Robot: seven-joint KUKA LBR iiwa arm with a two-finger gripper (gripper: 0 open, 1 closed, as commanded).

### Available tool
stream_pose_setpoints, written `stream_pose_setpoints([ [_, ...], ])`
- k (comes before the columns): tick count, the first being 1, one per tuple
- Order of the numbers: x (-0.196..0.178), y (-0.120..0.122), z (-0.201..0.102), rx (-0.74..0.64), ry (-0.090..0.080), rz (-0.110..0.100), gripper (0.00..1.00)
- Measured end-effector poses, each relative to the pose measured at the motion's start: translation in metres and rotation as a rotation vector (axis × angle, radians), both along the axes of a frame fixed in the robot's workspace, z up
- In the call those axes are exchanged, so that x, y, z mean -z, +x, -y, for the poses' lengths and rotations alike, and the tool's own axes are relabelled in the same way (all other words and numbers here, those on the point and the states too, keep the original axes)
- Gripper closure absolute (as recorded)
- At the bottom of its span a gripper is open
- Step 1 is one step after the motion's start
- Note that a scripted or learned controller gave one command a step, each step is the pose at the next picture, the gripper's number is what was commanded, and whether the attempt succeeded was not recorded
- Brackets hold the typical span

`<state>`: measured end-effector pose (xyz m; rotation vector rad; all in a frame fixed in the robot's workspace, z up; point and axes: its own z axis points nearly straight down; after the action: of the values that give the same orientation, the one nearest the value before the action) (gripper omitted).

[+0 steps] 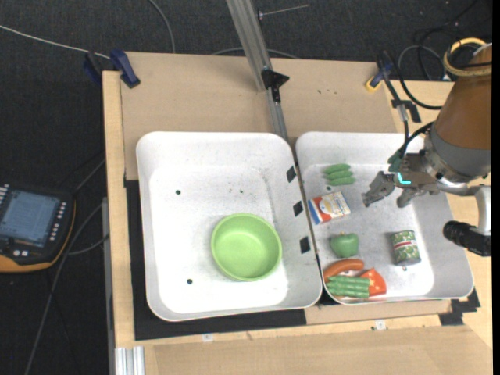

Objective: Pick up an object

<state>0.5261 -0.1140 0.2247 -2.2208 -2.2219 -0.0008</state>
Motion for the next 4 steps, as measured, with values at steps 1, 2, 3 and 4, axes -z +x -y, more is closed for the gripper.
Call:
stream_pose_setpoints([
  [1,0.0,0.0,0.0,0.0,0.0,0.0,0.0],
  [2,0.053,0.009,0.002,0.0,0.0,-0.004,0.0],
  [3,0.097,0.015,0.003,0.0,0.0,-0.003,0.0],
  [4,0.13,0.014,0.003,0.0,0.0,-0.002,0.0],
])
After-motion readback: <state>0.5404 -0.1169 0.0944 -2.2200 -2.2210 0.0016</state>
